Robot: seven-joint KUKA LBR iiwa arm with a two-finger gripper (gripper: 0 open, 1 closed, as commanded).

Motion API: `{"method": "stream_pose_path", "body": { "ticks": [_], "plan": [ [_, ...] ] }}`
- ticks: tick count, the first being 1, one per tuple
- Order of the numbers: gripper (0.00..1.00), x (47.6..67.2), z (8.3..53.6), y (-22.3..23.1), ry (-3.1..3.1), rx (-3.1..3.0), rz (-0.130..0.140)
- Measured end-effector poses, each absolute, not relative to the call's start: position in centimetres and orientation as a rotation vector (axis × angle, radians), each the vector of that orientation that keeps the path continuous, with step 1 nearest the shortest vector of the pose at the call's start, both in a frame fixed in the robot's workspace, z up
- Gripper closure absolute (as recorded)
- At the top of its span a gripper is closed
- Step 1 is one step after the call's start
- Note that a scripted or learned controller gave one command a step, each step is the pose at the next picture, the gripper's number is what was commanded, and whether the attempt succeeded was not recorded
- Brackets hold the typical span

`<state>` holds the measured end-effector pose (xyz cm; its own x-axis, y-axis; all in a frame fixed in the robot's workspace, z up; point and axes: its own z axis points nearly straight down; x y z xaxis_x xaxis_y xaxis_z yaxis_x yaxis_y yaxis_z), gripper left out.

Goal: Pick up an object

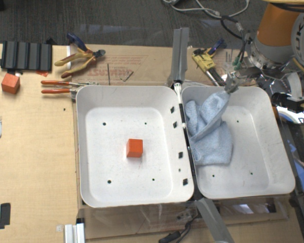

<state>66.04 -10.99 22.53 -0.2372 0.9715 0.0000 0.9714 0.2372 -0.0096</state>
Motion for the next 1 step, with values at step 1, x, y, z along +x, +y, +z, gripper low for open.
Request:
{"method": "stream_pose_path", "body": {
  "ticks": [1],
  "plan": [
    [1.0,66.08,23.03,-11.04,-2.465,-1.933,0.017]
  ]
}}
